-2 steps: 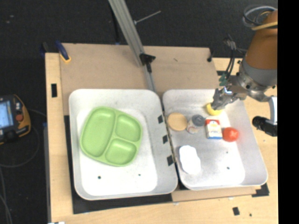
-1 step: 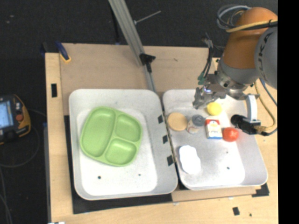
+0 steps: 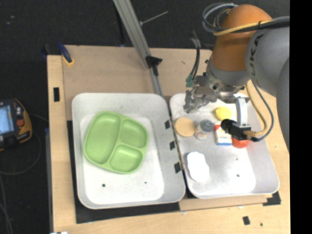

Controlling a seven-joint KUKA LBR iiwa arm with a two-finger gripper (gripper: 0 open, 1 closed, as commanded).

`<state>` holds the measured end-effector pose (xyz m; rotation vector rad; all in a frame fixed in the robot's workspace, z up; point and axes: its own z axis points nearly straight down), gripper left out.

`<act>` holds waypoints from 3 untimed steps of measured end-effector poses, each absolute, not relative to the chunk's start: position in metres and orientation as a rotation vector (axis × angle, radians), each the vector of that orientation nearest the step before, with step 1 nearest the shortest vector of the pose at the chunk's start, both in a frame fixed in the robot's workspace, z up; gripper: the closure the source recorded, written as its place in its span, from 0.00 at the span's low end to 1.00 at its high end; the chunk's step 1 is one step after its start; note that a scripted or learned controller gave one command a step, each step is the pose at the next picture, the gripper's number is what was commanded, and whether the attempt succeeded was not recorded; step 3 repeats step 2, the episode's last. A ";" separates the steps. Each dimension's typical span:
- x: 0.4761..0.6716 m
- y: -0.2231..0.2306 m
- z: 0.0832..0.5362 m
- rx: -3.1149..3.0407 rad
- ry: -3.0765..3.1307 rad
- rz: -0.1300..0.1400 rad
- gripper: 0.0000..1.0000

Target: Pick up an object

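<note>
My gripper hangs over the far left corner of the right bin, just above and behind a tan round disc. Nothing shows in its grasp. Right of the disc lie a small grey cap and a smaller grey piece. A yellow ball sits further right. Below the ball, a small white, red and blue box rests beside an orange piece. A white lump lies near the bin's front left.
The left bin holds a green divided plate. A grey metal rail slants down from the back to the gap between the bins. The grey arm with its orange band looms over the right bin's far side.
</note>
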<state>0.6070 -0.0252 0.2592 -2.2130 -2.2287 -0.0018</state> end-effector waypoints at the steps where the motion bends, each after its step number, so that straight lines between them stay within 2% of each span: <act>1: 0.609 0.033 0.246 -2.212 -2.227 0.002 1.00; 2: 0.620 0.090 0.233 -2.214 -2.229 -0.001 1.00; 3: 0.620 0.090 0.233 -2.214 -2.229 -0.001 1.00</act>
